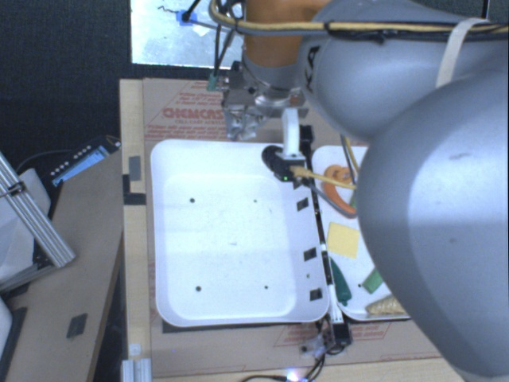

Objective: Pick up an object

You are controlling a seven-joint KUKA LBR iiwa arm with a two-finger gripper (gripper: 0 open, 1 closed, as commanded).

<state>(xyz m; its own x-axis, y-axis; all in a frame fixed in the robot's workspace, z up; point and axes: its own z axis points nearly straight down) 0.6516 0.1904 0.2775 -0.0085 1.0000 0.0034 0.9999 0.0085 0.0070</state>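
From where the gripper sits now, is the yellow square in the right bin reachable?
Probably yes. The yellow square lies flat and uncovered in the right bin, while the gripper hangs past the bins' far edge.

Right bin (322, 241) mostly hidden behind grey arm (429, 173), its contents partly covered, arm cropped at frame edges

Bulky grey arm (413, 134), orange wrist band, yellow cables.

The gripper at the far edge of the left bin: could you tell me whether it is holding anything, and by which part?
It cannot be told: the gripper hangs above the far rim of the left bin, and its tips are too blurred to show anything between them.
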